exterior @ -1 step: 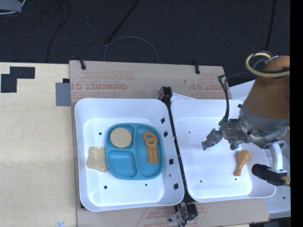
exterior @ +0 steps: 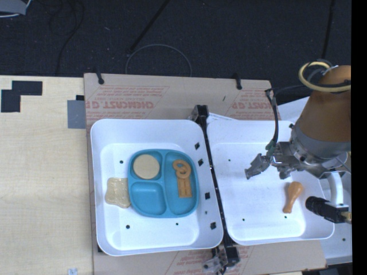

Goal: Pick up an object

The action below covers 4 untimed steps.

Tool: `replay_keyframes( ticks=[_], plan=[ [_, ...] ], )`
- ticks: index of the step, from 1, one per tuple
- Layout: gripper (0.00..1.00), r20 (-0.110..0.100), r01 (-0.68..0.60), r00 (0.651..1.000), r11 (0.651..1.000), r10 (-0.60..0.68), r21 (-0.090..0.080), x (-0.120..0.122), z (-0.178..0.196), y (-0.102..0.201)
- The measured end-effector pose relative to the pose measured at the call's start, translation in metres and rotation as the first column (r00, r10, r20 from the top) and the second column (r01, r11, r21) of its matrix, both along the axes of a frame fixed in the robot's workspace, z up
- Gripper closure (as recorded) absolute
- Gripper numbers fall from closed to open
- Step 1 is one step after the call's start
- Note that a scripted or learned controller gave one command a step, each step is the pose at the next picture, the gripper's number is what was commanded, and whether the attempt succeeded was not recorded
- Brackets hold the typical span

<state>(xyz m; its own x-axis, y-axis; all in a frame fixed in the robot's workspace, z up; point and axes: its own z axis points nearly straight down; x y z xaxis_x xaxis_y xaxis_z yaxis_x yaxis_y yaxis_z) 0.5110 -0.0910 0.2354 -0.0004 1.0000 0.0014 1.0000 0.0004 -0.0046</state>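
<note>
I'm in a robotics lab, no question. My desk (exterior: 40, 171) is pale plywood with black and grey squares stuck on its left part, like markers. On it lies a sheet of printed cardboard (exterior: 172, 99), and on that two shallow white bins, the left bin (exterior: 109, 132) and the right bin (exterior: 241, 139), side by side and joined by black clips (exterior: 200, 114) along their shared edge. Beyond the desk, dark carpet (exterior: 229, 33) with loose cables (exterior: 157, 53) looping across it. My own arm (exterior: 327, 113) comes in from the right, orange band above the wrist, with a cable coiled on top. Toy food sits on a blue plastic tray (exterior: 152, 202): test props, not a meal.
</note>
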Motion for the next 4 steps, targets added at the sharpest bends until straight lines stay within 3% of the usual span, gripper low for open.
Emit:
replay_keyframes(
  ticks=[1,3,4],
  plan=[
    [0.00,-0.005,0.000,1.000,1.000,0.000,0.000,0.007,-0.060,0.001],
    [0.00,0.002,0.001,1.000,1.000,-0.001,0.000,-0.002,-0.148,0.009],
    [1.00,0.002,0.008,1.000,1.000,-0.008,0.000,-0.002,-0.137,0.007]
  ],
)
